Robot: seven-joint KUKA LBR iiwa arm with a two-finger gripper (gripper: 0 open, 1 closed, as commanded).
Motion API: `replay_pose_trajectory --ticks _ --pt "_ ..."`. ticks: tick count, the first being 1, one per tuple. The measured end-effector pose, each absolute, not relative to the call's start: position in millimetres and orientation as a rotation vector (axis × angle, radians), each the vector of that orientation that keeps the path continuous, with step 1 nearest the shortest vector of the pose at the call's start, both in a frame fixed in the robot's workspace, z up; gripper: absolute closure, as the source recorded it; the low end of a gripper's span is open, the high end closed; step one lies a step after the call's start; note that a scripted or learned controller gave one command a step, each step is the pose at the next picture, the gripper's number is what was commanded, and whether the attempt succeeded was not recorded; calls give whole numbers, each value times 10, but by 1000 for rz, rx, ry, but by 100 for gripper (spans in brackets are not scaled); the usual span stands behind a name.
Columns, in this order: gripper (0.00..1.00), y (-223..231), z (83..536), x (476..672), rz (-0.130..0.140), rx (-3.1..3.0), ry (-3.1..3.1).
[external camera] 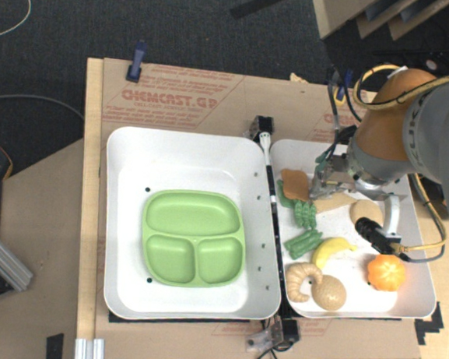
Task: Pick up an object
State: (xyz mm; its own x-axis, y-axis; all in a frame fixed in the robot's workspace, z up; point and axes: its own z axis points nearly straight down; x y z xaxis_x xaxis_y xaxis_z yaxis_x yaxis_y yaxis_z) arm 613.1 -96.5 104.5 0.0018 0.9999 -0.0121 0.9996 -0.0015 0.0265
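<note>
My gripper [323,182] is down in the right bin [417,303], at its back left part. Just left of it lies a brown flat piece [291,184], touching or nearly touching it. A pale tan wedge [337,199] lies right below the gripper. Nearby are a green pod [306,215] and a second green pod [303,242]. Further forward lie a yellow banana [332,251], an orange [386,273], a croissant [301,275] and a round bread roll [329,293]. A pale oval thing [365,210] sits under the wrist.
The left bin [121,205] holds a green divided plate [193,237]. The wall between the two bins runs close to the gripper's left. Both bins rest on a cardboard sheet [177,92] with a blue clamp [135,62] at its back edge.
</note>
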Motion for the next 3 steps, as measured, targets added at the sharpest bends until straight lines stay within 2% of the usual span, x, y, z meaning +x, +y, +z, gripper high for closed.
replay_pose_trajectory --ticks 1,2,3 --pt "0 -961 1031 6125 14 2206 2202" --pt "0 -951 848 5894 -3 2225 2221" --pt "100 -944 953 5904 1 2223 2220"
